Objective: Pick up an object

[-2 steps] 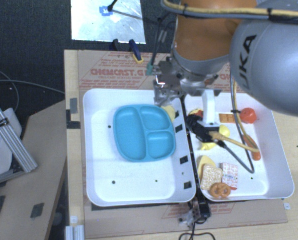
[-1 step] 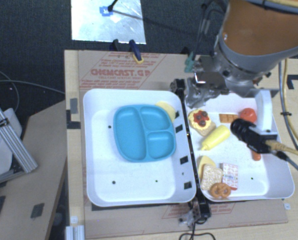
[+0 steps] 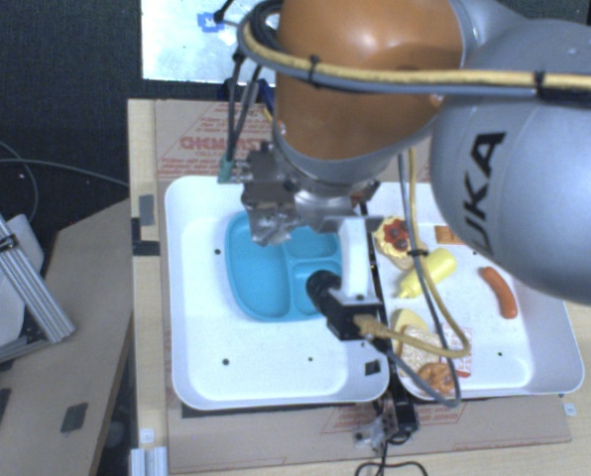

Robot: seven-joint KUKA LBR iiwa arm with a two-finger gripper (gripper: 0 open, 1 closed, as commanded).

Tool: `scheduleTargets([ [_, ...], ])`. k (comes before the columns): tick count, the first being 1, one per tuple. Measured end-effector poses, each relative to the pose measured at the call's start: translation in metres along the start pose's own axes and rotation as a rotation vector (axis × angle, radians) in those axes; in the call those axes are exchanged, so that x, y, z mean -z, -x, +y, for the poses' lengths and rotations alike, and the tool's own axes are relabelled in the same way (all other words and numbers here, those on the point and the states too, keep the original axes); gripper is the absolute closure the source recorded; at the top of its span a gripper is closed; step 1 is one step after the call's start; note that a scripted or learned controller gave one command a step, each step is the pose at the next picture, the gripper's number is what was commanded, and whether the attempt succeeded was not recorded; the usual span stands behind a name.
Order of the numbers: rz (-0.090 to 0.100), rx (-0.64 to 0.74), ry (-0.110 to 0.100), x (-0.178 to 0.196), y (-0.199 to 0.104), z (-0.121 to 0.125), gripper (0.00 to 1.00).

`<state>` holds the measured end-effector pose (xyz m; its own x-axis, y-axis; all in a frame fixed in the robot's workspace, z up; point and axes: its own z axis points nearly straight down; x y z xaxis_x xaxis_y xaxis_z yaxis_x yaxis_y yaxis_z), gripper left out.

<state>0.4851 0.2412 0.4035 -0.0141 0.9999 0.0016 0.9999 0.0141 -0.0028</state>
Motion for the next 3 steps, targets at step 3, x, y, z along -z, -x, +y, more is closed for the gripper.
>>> scheduleTargets([
  [3, 0.001, -0.017, 0.01, 0.087, 0.059, 0.001, 1.0],
])
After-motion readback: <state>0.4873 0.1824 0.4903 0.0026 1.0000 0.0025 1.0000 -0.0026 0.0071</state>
